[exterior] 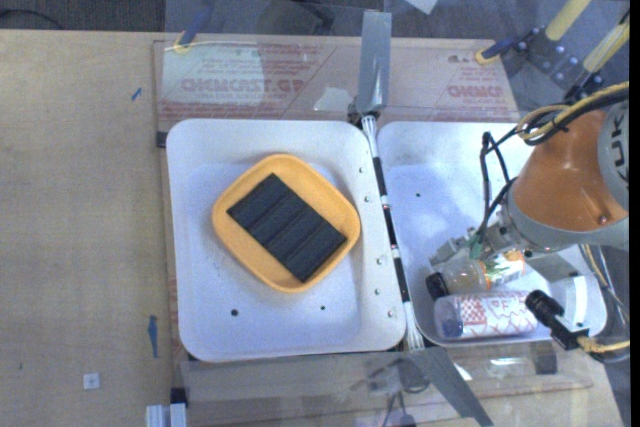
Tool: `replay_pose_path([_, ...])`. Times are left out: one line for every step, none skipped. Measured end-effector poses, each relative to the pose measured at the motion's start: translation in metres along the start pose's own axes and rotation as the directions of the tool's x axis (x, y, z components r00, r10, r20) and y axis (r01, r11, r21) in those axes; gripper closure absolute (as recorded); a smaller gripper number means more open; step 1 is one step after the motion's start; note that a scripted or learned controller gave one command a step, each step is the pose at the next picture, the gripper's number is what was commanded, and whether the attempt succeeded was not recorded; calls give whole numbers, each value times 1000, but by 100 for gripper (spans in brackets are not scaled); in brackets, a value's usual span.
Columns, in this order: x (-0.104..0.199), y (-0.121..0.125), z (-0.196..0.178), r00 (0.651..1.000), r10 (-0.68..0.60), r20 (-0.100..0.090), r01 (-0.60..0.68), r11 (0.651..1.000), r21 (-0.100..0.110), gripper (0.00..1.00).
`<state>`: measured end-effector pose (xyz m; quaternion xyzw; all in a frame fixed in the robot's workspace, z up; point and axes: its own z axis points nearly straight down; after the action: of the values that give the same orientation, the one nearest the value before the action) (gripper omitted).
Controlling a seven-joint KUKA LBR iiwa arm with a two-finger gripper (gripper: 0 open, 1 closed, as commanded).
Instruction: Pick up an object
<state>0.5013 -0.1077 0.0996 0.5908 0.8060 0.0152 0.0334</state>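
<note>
The grey arm [590, 185] reaches in from the right, wrist bent steeply downward.

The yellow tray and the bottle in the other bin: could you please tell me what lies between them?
In the camera view, the two bins' adjoining rims separate the yellow tray from the bottle.

A yellow-orange rounded square tray [285, 220] with a dark ribbed panel on top lies flat and turned at an angle in the middle of the left bin [200, 315]. In the right bin [420, 165], at its near edge, a clear bottle [485, 313] with a red-and-white label lies on its side, black cap to the left.
</note>
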Motion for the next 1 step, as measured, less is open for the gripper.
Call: replay_pose_path([6,7,5,1000,7,-8,-7,1000,17,0])
